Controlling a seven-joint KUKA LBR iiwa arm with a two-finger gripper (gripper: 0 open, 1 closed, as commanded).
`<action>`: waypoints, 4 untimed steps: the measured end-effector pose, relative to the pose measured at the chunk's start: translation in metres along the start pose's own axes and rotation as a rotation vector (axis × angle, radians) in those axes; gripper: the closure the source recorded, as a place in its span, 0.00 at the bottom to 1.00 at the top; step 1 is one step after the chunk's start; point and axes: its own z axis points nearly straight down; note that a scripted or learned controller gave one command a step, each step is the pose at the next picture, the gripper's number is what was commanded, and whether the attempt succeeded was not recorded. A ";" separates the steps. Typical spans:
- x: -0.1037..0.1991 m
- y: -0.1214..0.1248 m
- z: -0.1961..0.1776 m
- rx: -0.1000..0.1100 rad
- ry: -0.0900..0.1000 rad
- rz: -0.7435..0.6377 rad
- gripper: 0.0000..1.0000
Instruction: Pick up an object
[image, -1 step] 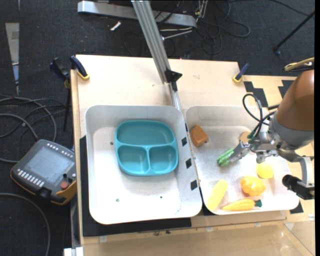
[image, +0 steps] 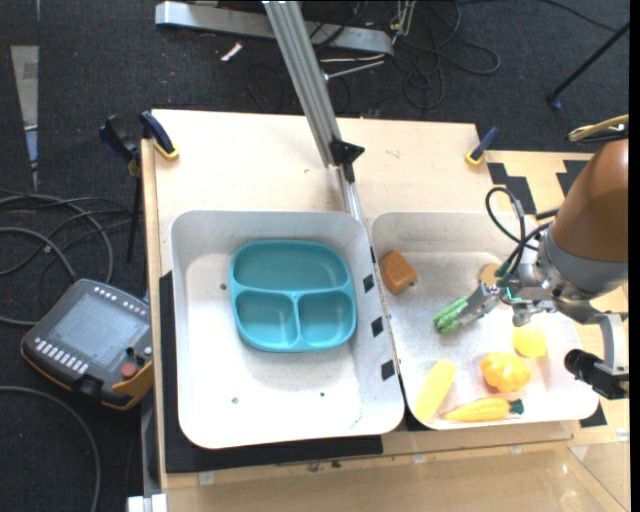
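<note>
— Saw the claw (image: 492, 297)?

— Yes. Found it low over the right bin (image: 440, 228), at the end of the grey arm (image: 590, 225) reaching in from the right.

— Open or closed?

— Could not tell. Too small, and too cluttered with cable just there.

— Gripping anything?

— Saw nothing held in it. Spotted a green toy vegetable (image: 455, 315) just left of the claw, possibly a pickle or a pea pod, lying slanted on the bin floor. Looked to be touching the claw with its near end, or very nearly; could not settle which.

— And further left of the claw?

— Noted a brown toy block (image: 398, 270) beyond the green piece and slightly toward the back, apart from it.

— Toward the front of the claw?

— Counted four yellow-orange toys. Saw a small yellow block (image: 530, 344) nearest, a little to the right. Saw a yellow toy pepper (image: 506, 372) just beside that block. Found a pale yellow banana-like piece (image: 435, 388) front-left, against the bin's wall. Found an orange toy carrot (image: 485, 409) with a green tip farthest forward.

— Well to the left of the claw?

— Made out the left bin (image: 200, 240) holding a teal divided plate (image: 293, 296) with three compartments, lying flat.
</note>
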 end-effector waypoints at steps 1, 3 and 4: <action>0.004 0.009 0.055 0.005 0.001 0.000 0.00; 0.004 0.010 0.093 -0.003 -0.001 0.001 1.00; 0.008 0.007 0.032 -0.005 -0.002 -0.002 1.00</action>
